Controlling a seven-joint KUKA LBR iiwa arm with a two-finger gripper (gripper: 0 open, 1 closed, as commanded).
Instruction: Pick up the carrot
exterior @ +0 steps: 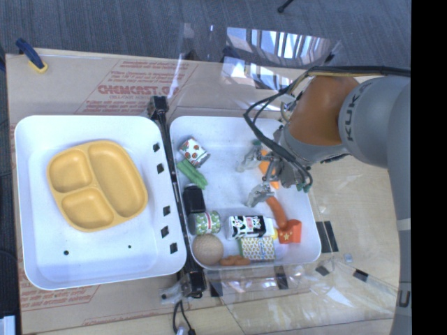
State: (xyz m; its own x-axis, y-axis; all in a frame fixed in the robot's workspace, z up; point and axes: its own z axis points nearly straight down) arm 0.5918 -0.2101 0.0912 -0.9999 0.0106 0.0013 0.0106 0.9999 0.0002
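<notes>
One carrot [277,210], two bins [28,187].

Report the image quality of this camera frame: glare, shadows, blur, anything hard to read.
Camera view: even, soft lighting; bright glare on the clear sheet behind the bins; the white right bin is nearly washed out; shadows are faint; the gripper and the small items beneath it look soft, so the carrot reads as an orange smear beside the red block.

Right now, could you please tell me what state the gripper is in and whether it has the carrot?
Gripper: open, fingers spread, holding nothing; it hangs over the right bin, just above the carrot.
</notes>
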